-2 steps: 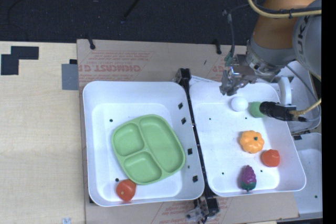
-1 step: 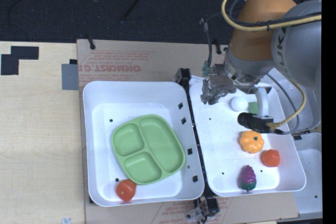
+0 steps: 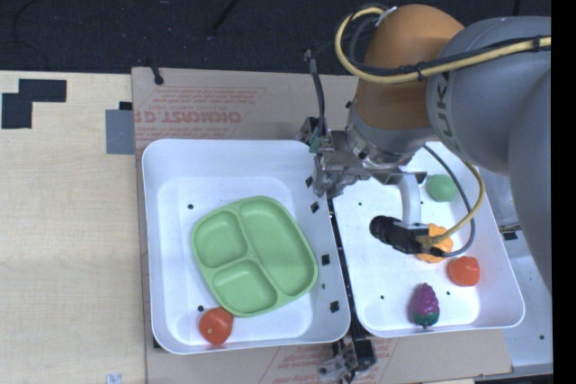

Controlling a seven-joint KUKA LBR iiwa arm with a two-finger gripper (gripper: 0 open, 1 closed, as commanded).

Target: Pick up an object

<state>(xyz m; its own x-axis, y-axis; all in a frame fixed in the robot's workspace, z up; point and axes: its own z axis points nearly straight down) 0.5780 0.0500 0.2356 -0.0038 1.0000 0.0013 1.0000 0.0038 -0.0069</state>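
My gripper hangs low over the divider between the two bins, at the upper left corner of the right bin. Nothing shows in its grasp. The right bin holds a pale green lump at the back. Toward the front are a red-orange piece and a purple piece. Half hidden behind a black part hanging below the arm is a yellow-orange piece. In the left bin a green divided plate lies flat, with a small red ball at its front left.
The grey arm with its orange band covers the back of the right bin. A yellow cable loops down beside the green lump. Cardboard lies under the bins and a wooden bench top lies to the left.
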